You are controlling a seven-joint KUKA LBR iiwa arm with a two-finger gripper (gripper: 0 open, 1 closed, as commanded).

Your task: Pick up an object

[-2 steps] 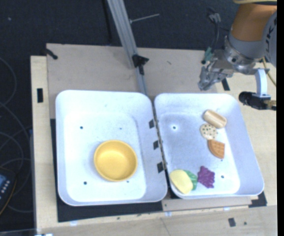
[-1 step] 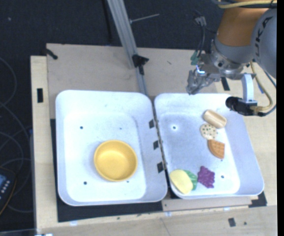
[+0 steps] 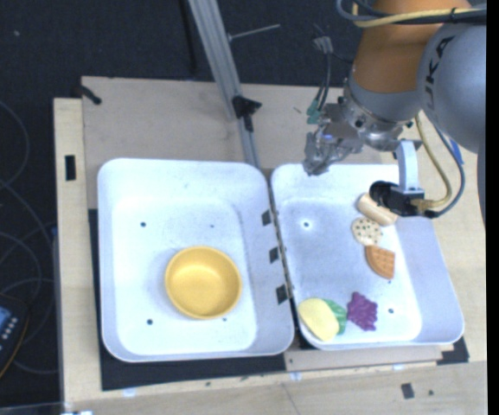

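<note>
Robot gripper (image 3: 321,156) hovering over the back left corner of the right bin (image 3: 431,318), holding nothing.

Whether it is open or closed cannot be told. To pick well, it should travel toward the near right first: the cracker (image 3: 367,231) and bread slice (image 3: 380,261) lie well apart from it, the purple grapes (image 3: 362,310) farther still.

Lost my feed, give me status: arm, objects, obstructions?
Gripper hanging over right bin's far-left corner, nothing seen in it. Food pieces grouped right and near side, untouched. Yellow bowl in left bin. Nothing blocking.
</note>
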